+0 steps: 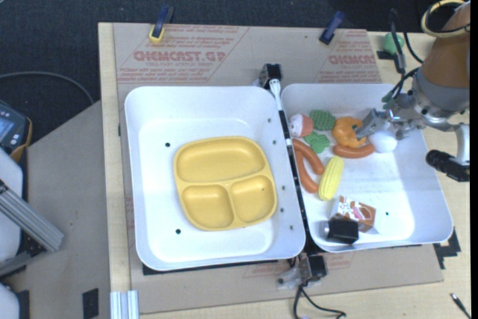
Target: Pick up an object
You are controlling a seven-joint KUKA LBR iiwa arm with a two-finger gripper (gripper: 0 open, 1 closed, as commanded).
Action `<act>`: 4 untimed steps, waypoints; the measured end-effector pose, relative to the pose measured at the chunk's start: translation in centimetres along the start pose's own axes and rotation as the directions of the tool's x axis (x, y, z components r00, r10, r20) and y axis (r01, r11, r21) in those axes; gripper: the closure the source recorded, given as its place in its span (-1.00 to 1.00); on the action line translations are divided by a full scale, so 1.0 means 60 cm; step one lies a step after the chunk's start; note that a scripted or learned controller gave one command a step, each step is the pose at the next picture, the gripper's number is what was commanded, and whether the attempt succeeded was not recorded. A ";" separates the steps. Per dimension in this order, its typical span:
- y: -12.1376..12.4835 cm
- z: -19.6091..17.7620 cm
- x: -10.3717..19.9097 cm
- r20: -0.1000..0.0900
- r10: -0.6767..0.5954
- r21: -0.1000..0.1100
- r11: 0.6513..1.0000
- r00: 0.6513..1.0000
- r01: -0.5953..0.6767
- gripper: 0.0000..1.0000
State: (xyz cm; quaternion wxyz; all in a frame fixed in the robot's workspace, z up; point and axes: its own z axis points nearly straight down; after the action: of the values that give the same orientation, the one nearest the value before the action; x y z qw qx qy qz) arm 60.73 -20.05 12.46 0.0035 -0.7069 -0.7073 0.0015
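Note:
My gripper (376, 126) hangs over the far part of the right bin (418, 198), reaching in from the right. It sits just right of an orange toy fruit (346, 131) and right above a white ball (384, 141). An orange curved piece (354, 152) lies under the fruit. Left of these lie two green toys (323, 119) (316, 141), a pink-white piece (300, 125), a hot dog (307, 164) and a yellow corn cob (331, 177). A black block (343, 230) and a small printed packet (358, 211) rest near the front wall.
The left bin (149, 160) holds a yellow divided plate (224, 181). The bins' shared wall (290, 160) runs down the middle. Clamps (159, 24) (331, 28) grip the board's far edge. The arm's grey and orange body (447, 63) stands over the right bin's far right corner.

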 end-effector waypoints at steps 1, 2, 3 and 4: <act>0.008 0.033 -0.006 0.010 0.001 -0.023 1.000 1.000 -0.001 -1.00; 0.004 0.025 -0.004 0.007 0.002 -0.015 1.000 1.000 -0.002 1.00; 0.006 -0.082 -0.009 0.006 0.001 -0.015 1.000 1.000 -0.001 1.00; 0.008 -0.173 -0.010 0.006 0.000 -0.015 1.000 1.000 0.000 1.00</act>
State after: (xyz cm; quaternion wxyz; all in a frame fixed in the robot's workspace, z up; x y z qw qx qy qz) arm 61.26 -20.68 22.83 -0.0039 -0.7068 -0.7074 -0.0016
